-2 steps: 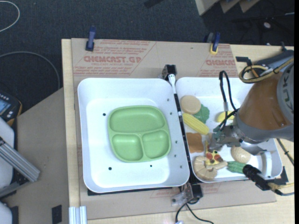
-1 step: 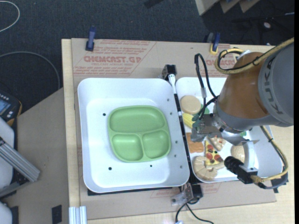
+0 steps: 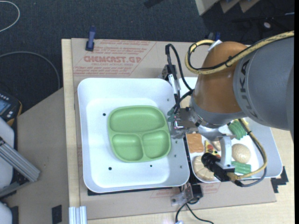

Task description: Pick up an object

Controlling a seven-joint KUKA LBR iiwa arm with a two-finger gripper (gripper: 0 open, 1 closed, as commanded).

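Over the right bin (image 3: 275, 160), the arm (image 3: 243, 85) is hanging low above a clutter of toy foods (image 3: 236, 150), hiding its gripper so I cannot tell its state, while a green divided plate (image 3: 139, 133) is lying in the left bin (image 3: 91, 125).

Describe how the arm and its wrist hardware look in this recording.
The arm is a thick, rounded grey casing with dark lettering on its side, ending in a glossy orange band above the wrist. Below that sits a grey metal wrist block. Yellow-and-black cables loop over the top of the orange band, and another runs under the wrist toward the right bin.
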